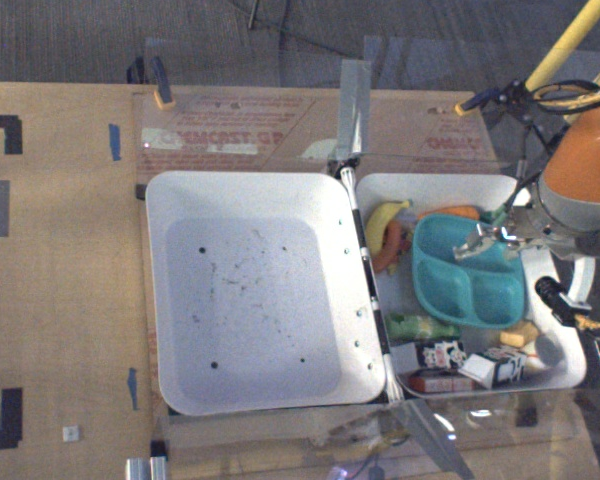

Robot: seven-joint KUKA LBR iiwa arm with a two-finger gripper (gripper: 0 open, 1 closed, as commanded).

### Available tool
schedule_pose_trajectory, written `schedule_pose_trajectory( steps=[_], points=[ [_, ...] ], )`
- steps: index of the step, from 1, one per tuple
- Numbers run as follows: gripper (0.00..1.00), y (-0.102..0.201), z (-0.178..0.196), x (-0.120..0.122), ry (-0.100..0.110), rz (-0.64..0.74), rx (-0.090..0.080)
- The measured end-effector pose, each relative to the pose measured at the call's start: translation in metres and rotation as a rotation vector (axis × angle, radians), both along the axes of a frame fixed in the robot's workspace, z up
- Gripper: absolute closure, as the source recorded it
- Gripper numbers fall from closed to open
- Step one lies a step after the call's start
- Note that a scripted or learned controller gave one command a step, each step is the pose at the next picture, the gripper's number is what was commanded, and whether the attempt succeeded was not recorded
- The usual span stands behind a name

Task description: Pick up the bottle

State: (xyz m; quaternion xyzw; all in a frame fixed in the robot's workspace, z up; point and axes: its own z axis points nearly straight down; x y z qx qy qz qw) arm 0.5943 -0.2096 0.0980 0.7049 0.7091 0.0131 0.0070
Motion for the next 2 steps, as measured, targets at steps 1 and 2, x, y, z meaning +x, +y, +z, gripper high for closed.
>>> schedule_pose_trajectory(
  steps=[1, 2],
  points=[
    [1.00, -0.0036, 0.0084, -0.0011, 0.002, -0.001, -0.010],
    [0.00, -0.0001, 0.0077, -0.0009, 0.005, 0.003, -0.003]
  ],
)
